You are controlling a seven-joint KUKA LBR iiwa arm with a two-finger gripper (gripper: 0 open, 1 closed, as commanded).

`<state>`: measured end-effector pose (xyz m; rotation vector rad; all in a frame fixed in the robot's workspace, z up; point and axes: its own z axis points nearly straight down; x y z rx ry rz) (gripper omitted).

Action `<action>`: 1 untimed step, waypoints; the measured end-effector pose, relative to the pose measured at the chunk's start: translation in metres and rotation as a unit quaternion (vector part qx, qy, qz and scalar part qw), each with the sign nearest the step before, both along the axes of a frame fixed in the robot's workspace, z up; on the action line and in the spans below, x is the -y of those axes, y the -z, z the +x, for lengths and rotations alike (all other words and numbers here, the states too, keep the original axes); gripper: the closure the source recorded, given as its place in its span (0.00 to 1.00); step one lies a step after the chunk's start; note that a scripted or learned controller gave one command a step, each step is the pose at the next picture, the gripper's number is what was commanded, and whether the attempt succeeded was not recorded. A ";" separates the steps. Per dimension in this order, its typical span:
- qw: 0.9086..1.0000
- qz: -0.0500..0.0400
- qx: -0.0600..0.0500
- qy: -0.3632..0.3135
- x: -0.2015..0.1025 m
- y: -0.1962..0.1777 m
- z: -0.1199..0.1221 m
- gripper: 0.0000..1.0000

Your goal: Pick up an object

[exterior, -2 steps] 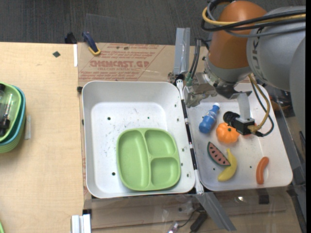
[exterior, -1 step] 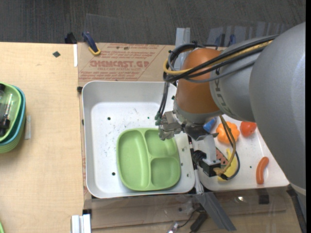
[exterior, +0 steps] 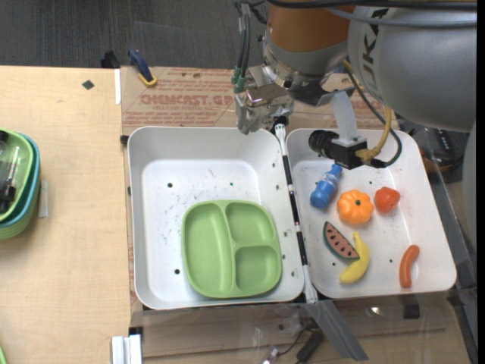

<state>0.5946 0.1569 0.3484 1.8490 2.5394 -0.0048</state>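
Observation:
My gripper [exterior: 258, 121] hangs above the far edge of the left bin [exterior: 151, 203], near the divider between the two bins, with nothing visible between its fingers. In the right bin [exterior: 432, 226] lie a blue bottle [exterior: 325, 188], an orange pumpkin [exterior: 355, 207], a red tomato [exterior: 386, 199], a watermelon slice [exterior: 339, 241], a yellow banana [exterior: 357, 261] and a red sausage [exterior: 408, 265]. A green divided plate [exterior: 231, 247] rests in the left bin.
A stack of green containers [exterior: 15, 184] stands at the left edge of the wooden bench. Cardboard [exterior: 182, 97] lies behind the bins, with a blue and yellow tool [exterior: 142, 67] on it.

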 end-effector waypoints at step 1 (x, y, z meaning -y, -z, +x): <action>0.995 0.000 -0.001 0.095 -0.054 0.233 0.007 1.00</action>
